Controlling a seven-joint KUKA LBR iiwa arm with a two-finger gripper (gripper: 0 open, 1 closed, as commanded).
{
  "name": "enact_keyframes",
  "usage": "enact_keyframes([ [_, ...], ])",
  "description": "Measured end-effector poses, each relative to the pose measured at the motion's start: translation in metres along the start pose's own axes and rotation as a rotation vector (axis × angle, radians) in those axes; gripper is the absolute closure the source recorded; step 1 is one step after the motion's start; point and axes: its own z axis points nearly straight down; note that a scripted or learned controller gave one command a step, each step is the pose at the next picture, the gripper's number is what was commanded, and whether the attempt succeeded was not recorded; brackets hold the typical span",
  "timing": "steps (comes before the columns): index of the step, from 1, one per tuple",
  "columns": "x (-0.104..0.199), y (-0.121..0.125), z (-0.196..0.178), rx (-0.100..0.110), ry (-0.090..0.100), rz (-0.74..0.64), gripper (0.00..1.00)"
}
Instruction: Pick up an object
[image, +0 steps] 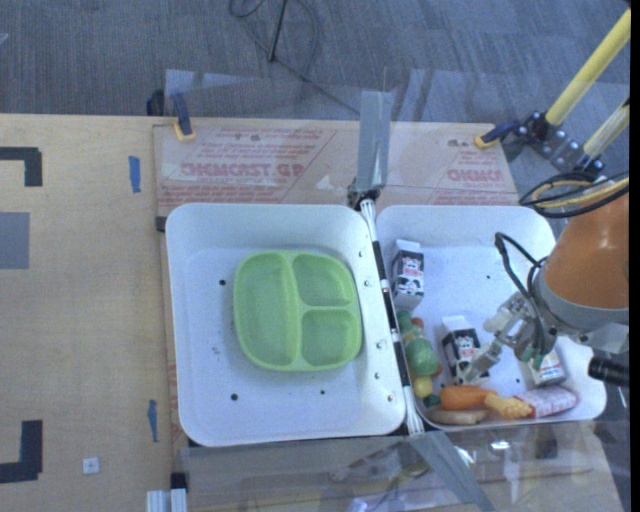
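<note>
You have two white bins side by side on the desk (80, 330), and nearly everything worth grasping sits in the right bin (470, 225). The left bin (200, 400) carries only a green divided plate (297, 310), lying flat near its middle, which would be an awkward thing for two fingers to pinch. In the right bin the small things have gathered along the near wall and the wall shared with the left bin, probably because they slide and settle against the edges: a small carton (408, 272) stands close to the dividing wall toward the far side, a green toy vegetable (420, 355) lies below it, and an orange carrot (462, 397) rests along the near wall with a yellow piece (510, 406) and a pink packet (552, 402) beside it. A second small carton (461, 347) sits out in the middle of the bin, just above the carrot. Your arm (590, 265) reaches in from the right, and the gripper (487, 362) is down low in the bin, angled toward that middle carton, with its tips just beside the carton's right side and near the carrot. The fingers appear spread apart with nothing between them, though they are small and a little blurred, so take that as a reading rather than a certainty. I judge the middle carton to be the likeliest target, lying immediately to the left of the gripper, with a further white carton (546, 372) close under the wrist on its other side.
</note>
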Motion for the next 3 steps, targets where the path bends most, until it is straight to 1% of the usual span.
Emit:
enact_keyframes([
  [1,-0.090,0.022,0.002,-0.005,-0.006,0.115,0.00],
  [2,-0.076,0.070,0.004,-0.006,-0.014,0.122,0.00],
  [3,-0.116,0.101,0.008,-0.006,-0.008,-0.063,0.00],
])
